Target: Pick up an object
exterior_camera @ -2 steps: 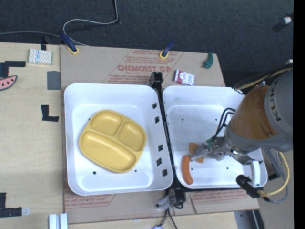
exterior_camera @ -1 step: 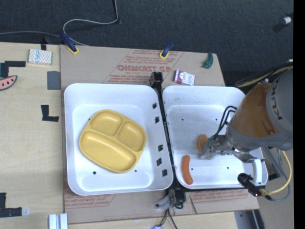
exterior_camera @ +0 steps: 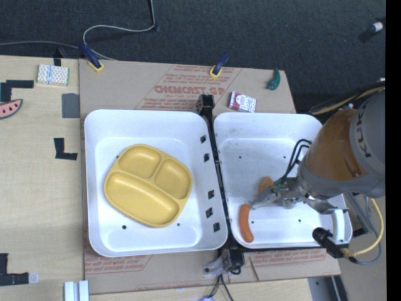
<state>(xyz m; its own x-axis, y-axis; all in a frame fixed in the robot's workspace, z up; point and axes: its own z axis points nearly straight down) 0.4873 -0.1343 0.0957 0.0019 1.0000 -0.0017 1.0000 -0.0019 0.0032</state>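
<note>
Left bin (exterior_camera: 94, 168), centre-left of frame, holds a yellow tray (exterior_camera: 148, 184). Right bin (exterior_camera: 263, 123) holds an orange sausage (exterior_camera: 245, 222) at its lower left, another orange piece (exterior_camera: 265, 184) just above. Claw (exterior_camera: 262, 199) sits low between them; its opening, can't tell.

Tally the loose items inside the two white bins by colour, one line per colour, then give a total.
Yellow: 1, the divided plate in the left bin.
Orange: 2, a sausage-shaped piece and a small piece, both in the right bin.
Total: 3
</note>
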